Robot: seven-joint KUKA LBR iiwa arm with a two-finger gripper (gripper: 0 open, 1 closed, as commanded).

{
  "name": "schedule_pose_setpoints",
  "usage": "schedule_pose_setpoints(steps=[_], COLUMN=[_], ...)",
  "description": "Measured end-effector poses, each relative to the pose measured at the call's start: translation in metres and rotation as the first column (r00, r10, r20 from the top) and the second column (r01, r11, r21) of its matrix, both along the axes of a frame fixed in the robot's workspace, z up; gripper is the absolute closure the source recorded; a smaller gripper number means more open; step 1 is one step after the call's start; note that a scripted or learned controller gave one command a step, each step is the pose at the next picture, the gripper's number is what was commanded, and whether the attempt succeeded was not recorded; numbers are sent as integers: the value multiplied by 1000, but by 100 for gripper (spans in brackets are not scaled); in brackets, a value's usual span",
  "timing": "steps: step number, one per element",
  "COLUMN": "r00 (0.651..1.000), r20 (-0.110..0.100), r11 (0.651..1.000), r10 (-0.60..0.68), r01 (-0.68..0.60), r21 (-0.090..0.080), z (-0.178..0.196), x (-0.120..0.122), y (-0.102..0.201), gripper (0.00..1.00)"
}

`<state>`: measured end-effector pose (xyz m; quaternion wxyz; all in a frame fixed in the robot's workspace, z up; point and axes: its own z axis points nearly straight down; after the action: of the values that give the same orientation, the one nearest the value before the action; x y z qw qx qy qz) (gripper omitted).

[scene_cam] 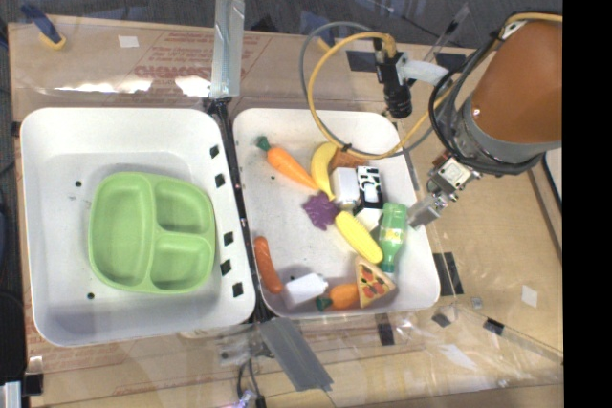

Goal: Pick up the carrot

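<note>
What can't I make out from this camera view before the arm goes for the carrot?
- Gripper: too small and blurred in the camera view to read its fingers.
- Orange item at the right bin's near wall: partly hidden by the white block and pizza slice; could be a second carrot.
- Carrot: in full sight, nothing covering it.
- Black-and-white box: print too small to read.

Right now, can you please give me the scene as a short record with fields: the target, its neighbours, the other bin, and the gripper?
target: carrot, lying in the right bin, upper left part
neighbours: banana just right of it, purple toy below it
left bin: holds a green divided plate
gripper: over the right bin's right rim, apart from the carrot
task state: carrot not yet picked up
</note>
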<state>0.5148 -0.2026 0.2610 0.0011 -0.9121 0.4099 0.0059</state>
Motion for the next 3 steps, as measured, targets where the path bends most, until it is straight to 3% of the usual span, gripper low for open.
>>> schedule_pose_setpoints(steps=[1, 2, 3], r00=[999, 908, 877], r20=[16, 11, 13], r11=[999, 908, 877], r10=[-39, 420, 480], r01=[39, -420, -480], r21=[-7, -1, 3], z=[122, 70, 21], x=[20, -25, 23], y=[5, 5, -5], gripper=[100, 100, 100])
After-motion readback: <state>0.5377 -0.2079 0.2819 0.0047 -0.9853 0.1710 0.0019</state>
